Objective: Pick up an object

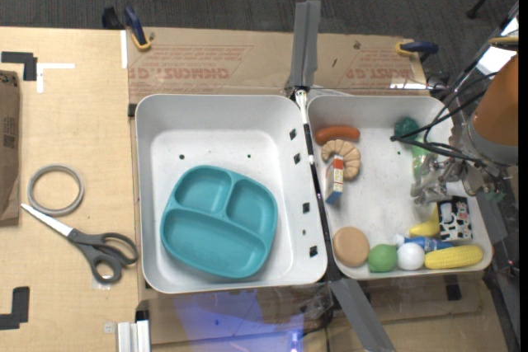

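My claw hangs low over the right side of the right bin, and the cluster of toys I could take lies just below and toward the near wall from it. Closest is the black-and-white spotted block, just beside my fingertips on the near side, with a small yellow piece next to it. Past those, along the near wall, the corn cob lies with its long axis running left to right, so I judge a grasp would need my fingers straddling it across that axis. The white ball, green ball and tan round piece sit in a row further to my left. The sausage, croissant and small bottle are well apart, across the bin. The green toy sits behind me. My metal parts blur together against the clutter; whether my fingers are spread or pressed together I cannot tell, and I see nothing pinched between them.
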Tool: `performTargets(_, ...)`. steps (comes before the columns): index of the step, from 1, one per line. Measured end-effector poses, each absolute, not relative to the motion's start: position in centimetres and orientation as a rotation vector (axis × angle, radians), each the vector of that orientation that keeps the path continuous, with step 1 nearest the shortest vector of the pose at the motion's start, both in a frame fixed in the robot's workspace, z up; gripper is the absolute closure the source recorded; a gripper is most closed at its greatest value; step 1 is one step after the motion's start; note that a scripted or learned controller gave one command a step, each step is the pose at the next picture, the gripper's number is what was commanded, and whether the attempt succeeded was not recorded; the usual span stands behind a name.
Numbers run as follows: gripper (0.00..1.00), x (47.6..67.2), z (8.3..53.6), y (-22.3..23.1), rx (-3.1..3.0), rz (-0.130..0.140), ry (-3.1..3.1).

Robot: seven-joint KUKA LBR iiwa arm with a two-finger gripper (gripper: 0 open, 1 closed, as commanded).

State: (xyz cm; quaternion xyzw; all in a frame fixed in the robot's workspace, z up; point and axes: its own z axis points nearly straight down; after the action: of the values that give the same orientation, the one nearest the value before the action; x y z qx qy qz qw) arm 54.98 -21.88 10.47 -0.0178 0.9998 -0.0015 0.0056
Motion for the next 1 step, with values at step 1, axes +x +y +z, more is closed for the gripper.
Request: performTargets(1, 0.0, 54.96, 10.42, -21.85, -0.056, -0.004, 3.13)
